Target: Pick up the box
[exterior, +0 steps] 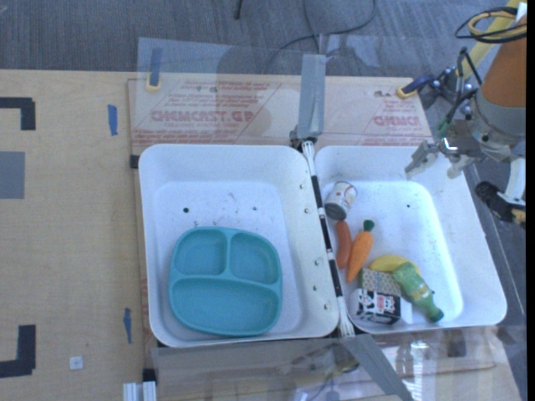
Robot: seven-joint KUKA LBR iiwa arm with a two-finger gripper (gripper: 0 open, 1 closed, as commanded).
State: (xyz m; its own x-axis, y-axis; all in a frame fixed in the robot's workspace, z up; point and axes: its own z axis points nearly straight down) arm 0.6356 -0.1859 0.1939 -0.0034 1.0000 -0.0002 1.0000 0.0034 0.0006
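The box (pixel 380 301) is small, black and white with a patterned top, and lies in the front left corner of the right bin (pixel 472 224). My gripper (pixel 435 165) hangs over the bin's far right corner, well behind and to the right of the box. Its fingers (pixel 415 162) are spread open with nothing between them.
Beside the box lie a green bottle (pixel 416 290) and a yellow banana (pixel 386 263). Two carrots (pixel 358 253) and a small can (pixel 340 197) sit along the right bin's left wall. A teal divided plate (pixel 226 281) rests in the left bin (pixel 167 174).
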